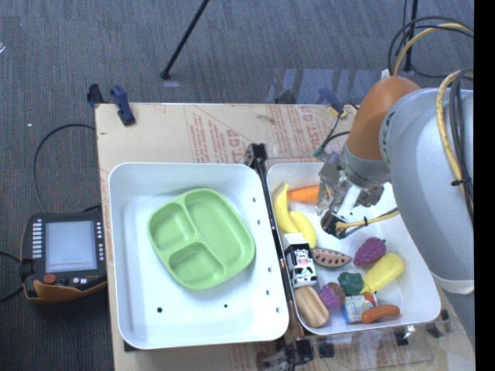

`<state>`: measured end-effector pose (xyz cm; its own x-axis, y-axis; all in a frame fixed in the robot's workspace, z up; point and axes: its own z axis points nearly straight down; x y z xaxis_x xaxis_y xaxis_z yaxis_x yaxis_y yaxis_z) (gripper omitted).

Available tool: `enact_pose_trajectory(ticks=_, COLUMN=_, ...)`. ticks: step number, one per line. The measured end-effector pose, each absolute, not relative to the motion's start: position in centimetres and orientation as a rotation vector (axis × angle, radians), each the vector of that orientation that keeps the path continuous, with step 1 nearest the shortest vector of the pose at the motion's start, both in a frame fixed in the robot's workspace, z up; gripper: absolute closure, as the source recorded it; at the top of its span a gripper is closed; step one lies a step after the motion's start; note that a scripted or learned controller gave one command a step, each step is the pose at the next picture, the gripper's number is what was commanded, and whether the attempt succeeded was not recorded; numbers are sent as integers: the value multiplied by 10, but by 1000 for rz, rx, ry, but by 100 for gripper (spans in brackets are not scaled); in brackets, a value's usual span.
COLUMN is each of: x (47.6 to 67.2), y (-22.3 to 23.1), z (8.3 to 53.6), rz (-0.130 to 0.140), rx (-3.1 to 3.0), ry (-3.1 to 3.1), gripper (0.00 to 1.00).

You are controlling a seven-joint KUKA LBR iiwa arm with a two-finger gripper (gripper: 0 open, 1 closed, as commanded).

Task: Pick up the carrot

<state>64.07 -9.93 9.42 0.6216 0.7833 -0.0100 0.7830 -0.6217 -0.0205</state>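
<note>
The carrot (303, 194) lies in the right bin (418, 288), up in its far left part, just beyond the yellow banana (287, 210) and near the wall that divides the two bins. Its long axis runs roughly left to right across the bin, tipped only a little.

The gripper (327, 199) hangs right at the carrot's right end, low over the bin. From where I stand the carrot pokes out to the gripper's left, so its middle is a short way left of the gripper, not straight under it. Whether the gripper is open or closed I cannot tell, as the wrist hides it from this angle. I see nothing I could call held, and the carrot looks to be resting on the bin floor.

To my mind the coming move turns on that offset. The arm needs a small shift left along the carrot's length, closing across its short width. The banana sits close on the near side, so a crooked descent could nudge it instead. The green plate (201, 236) in the left bin (117, 207) is well out of the way.
</note>
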Motion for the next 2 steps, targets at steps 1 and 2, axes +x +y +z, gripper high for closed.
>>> enact_pose_trajectory(ticks=1, x=641, y=-99, z=94, rz=29, rx=-2815, ry=-1362, gripper=0)
enact_pose_trajectory(ticks=2, x=640, y=-99, z=103, rz=36, rx=-2809, ry=-1364, gripper=100)
